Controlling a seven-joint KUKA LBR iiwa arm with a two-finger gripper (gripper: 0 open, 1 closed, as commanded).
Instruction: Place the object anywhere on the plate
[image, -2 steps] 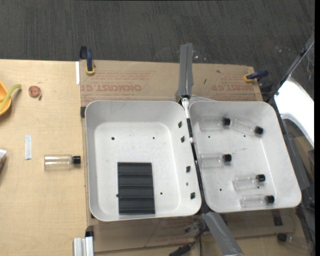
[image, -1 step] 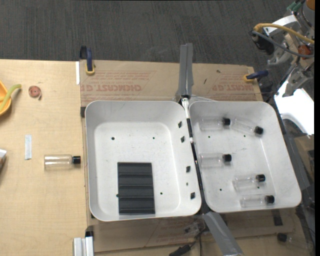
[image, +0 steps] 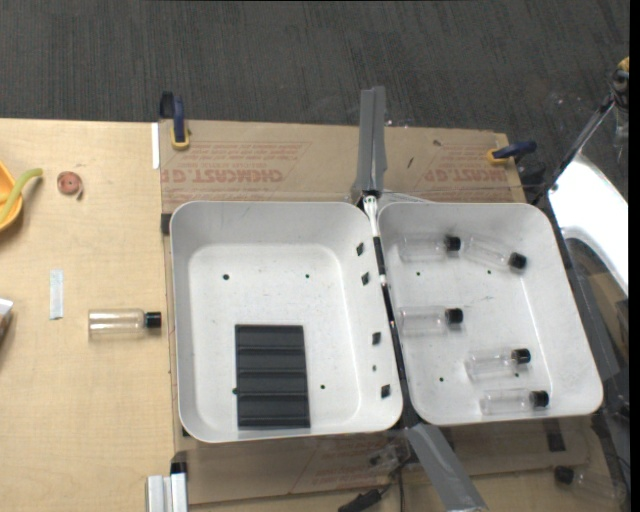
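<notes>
A black ridged rectangular plate (image: 271, 376) lies flat in the left bin (image: 200, 300), close to its front wall. In the right bin (image: 560, 300) lie several clear vials with black caps, all on their sides. One vial (image: 430, 245) and another (image: 495, 255) rest near the back. A third vial (image: 430, 318) lies in the middle left. Two more lie at the front right, a vial (image: 497, 362) and, just in front of it, another vial (image: 513, 402).
Both bins sit on brown cardboard (image: 340, 160) held by clamps (image: 177, 125). On the wooden bench to the left lie another clear vial (image: 122, 321), a small white strip (image: 56, 295), a pinkish disc (image: 68, 183) and a yellow object (image: 10, 195) at the edge.
</notes>
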